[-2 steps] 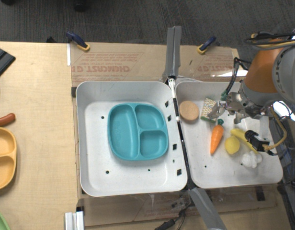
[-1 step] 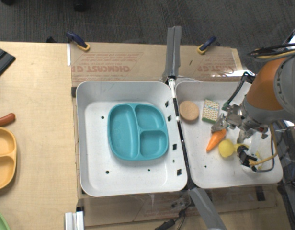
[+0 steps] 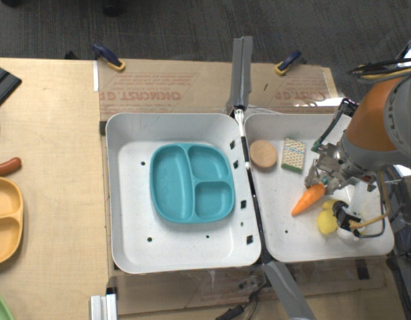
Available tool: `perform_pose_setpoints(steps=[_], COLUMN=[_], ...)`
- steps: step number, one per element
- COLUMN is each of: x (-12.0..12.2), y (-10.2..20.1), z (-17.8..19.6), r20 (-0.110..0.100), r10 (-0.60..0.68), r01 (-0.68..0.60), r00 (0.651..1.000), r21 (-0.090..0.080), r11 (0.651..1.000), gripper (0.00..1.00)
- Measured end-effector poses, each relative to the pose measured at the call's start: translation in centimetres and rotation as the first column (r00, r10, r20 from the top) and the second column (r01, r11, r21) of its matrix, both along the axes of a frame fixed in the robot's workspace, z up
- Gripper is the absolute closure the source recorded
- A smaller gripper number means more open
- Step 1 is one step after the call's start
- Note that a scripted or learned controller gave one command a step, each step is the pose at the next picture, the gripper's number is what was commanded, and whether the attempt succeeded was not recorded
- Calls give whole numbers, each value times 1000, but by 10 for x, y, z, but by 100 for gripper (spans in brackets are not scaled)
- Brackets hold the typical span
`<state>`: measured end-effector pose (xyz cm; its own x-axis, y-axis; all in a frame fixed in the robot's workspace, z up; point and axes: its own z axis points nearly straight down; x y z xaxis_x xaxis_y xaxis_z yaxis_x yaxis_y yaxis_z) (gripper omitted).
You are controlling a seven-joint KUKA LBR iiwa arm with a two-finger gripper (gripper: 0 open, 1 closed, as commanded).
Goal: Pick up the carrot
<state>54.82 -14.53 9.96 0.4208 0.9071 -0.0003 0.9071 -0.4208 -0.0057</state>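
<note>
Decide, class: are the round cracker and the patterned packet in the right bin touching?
Apart: the camera view shows white bin floor between the cracker and the packet.

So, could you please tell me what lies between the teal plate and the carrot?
In the camera view, the adjoining bin walls and a round tan cookie sit between the teal plate and the carrot; otherwise bare white bin floor.
</note>
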Motion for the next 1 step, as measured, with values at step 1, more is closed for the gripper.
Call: perform_pose_setpoints(steps=[1], x=[41], y=[88], z=[92], r20=[3], r10=[19], r01=[-19], r00=[1000], r21=[-3], r11=[1000], gripper=[100])
